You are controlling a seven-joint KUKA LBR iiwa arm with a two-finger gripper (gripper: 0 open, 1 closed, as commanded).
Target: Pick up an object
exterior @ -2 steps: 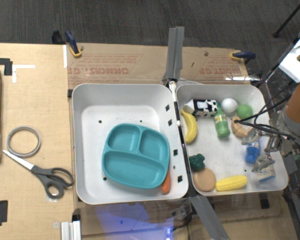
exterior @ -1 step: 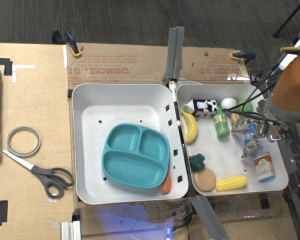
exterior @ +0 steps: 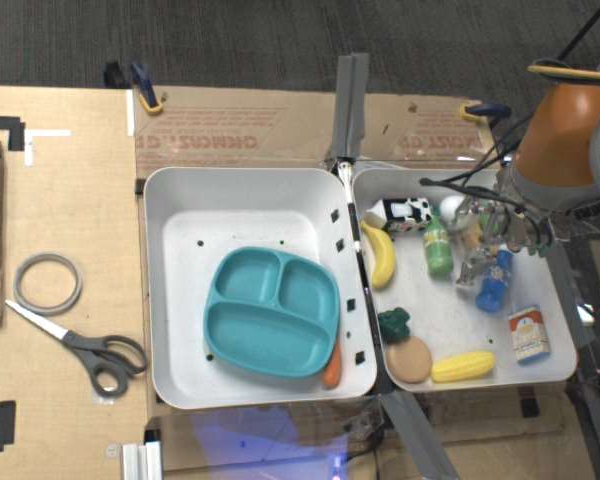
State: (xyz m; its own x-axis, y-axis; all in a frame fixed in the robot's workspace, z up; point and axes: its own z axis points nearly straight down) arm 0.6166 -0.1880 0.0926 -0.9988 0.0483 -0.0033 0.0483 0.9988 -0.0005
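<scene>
The gripper (exterior: 477, 268) hangs low in the right bin (exterior: 555, 298), just beside a blue bottle (exterior: 493, 286) and near a green bottle (exterior: 438, 251), though I cannot tell how its jaws stand.

The left bin (exterior: 170, 268) holds a teal divided plate (exterior: 272, 311), with a carrot (exterior: 332, 368) at the plate's lower right edge. The right bin (exterior: 555, 298) holds a banana (exterior: 380, 254), a green bottle (exterior: 438, 249), a blue bottle (exterior: 493, 282), corn (exterior: 463, 366) and a small carton (exterior: 528, 335). The gripper (exterior: 477, 258) hangs between the two bottles. At the frame's left, scissors (exterior: 85, 346) lie below a tape roll (exterior: 47, 282).
</scene>
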